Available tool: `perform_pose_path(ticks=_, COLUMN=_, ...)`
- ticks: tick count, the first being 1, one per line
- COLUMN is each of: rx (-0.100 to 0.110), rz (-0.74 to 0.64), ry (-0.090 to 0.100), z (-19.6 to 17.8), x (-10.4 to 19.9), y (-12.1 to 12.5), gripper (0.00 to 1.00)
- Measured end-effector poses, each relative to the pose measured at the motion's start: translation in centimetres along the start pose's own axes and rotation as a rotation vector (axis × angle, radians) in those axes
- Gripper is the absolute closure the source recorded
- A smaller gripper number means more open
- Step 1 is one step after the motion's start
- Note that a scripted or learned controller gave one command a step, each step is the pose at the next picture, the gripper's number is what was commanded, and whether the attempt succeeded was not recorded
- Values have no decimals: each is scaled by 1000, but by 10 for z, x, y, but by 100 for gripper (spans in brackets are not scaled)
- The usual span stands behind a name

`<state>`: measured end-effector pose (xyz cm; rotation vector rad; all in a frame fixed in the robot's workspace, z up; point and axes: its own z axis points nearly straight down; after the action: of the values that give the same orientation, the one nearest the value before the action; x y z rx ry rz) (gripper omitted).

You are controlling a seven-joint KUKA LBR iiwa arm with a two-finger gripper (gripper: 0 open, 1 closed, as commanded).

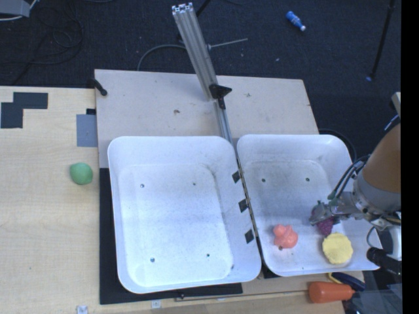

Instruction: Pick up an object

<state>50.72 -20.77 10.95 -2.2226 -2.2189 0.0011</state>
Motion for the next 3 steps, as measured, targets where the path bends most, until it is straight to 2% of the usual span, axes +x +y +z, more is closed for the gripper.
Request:
perform_pose_path(ticks=2, rx=-6, rz=-2, ry=-2, z=-120, x=-8, y=3, gripper=100)
perform_pose_path(ticks=3, rx=-1, rz=-1, ry=0, z=-126, x=-8, y=3, gripper=100)
